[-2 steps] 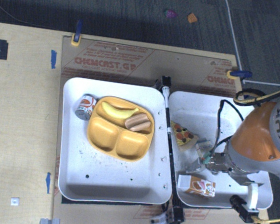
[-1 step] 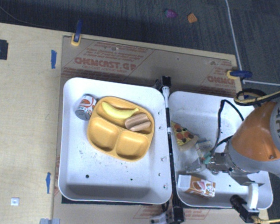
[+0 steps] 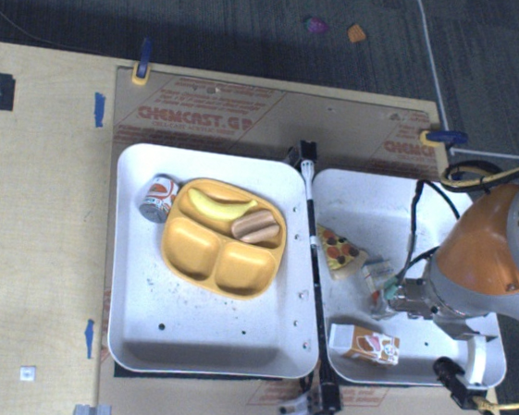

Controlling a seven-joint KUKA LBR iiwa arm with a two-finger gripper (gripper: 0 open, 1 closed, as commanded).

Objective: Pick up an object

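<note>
Lying flat: orange-white carton (image 3: 365, 344)

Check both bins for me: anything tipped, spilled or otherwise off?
One thing: the can in the left bin lies on its side, wedged against the yellow tray. The tray sits skewed to the bin's walls. In the right bin, the pizza slice and carton lie flat. Nothing spilled.

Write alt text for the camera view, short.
Grey robot arm with an orange band reaches into the right white bin, above a pizza slice toy and small carton. The left white bin holds a yellow divided tray and a can.
</note>
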